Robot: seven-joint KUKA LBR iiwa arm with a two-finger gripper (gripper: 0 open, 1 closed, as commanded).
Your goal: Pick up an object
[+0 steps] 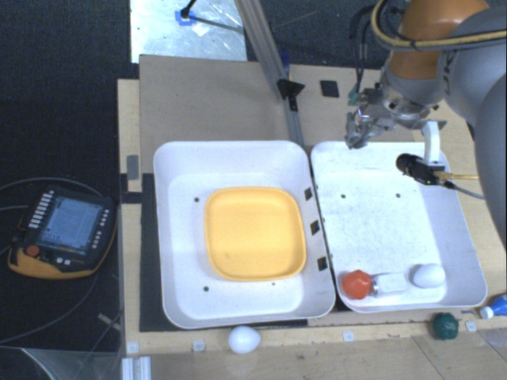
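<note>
Camera view shows the gripper (358,137) poised over the right bin's (396,212) far-left corner. Its jaw state is unclear. Orange ball (356,284) sits near, probably awaiting pickup.

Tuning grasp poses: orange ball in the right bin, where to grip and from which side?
Take the orange ball across its middle, coming straight down. It sits in the right bin hard by the near-left wall with a white block against its right, so close the end effector front-to-back, probably.
</note>
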